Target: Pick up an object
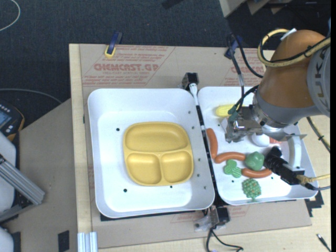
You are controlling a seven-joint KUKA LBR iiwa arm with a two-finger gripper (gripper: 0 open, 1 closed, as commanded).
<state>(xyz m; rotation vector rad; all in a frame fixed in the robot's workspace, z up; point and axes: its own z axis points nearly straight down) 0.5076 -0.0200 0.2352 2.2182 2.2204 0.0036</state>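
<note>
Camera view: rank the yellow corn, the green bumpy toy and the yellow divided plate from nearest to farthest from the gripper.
From the gripper:
1. Yellow corn, just up-left, right bin.
2. Green bumpy toy, right bin's near edge.
3. Yellow divided plate, left bin.

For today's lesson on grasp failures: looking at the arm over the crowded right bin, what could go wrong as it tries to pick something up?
1. The orange sausage-shaped toys, green leafy toy and small green toy lie touching in the right white bin, so the gripper might nudge or grab a neighbour.
2. One sausage toy lies against the bin's left wall, leaving little finger room.
3. The arm's bulk hides items beneath it, like the yellow toy.
</note>
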